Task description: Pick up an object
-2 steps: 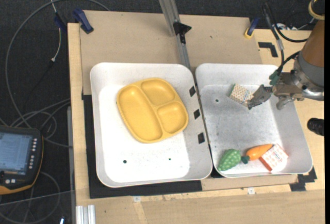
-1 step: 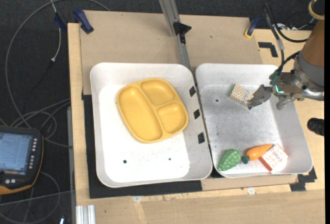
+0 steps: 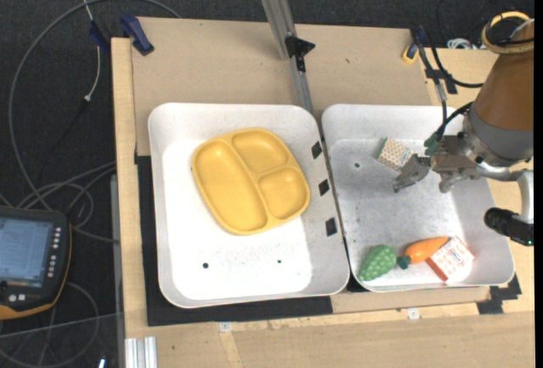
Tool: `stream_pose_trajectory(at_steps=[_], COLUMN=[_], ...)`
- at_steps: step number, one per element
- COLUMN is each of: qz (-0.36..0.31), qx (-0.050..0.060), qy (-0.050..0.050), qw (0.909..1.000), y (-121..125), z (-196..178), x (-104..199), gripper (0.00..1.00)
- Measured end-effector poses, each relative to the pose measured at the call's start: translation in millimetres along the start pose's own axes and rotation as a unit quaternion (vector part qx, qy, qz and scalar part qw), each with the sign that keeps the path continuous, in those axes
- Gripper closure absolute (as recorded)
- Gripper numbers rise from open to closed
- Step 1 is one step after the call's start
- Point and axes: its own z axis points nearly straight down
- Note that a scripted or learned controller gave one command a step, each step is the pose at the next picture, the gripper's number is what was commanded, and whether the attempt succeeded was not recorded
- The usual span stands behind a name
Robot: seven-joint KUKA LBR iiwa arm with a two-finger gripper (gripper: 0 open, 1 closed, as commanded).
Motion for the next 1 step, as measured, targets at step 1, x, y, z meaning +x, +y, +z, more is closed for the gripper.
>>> stream_pose_trajectory(at_steps=[1], qz=[0.001], qx=[0.0], qy=[0.0], qw=[1.0], y=[-1.3], z=[56.5], x=[-9.5], gripper=[0.0])
